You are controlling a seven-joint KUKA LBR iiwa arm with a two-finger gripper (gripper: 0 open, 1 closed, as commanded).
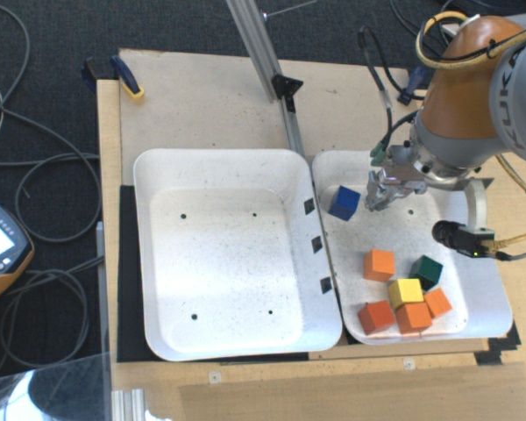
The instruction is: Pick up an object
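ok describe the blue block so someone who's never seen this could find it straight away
Look at the right-hand white bin, the one the arm reaches over. The blue block lies near its upper left corner, just left of the claw. It is the only blue piece and sits alone, apart from the orange, yellow and green blocks clustered at the bin's lower end.

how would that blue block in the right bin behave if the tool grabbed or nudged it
The blue block looks like a rigid cube with flat faces, so it would probably slide, not roll. It seems small and likely light. It lies apart from the other blocks, just left of the tool, so a nudge shouldn't disturb them.
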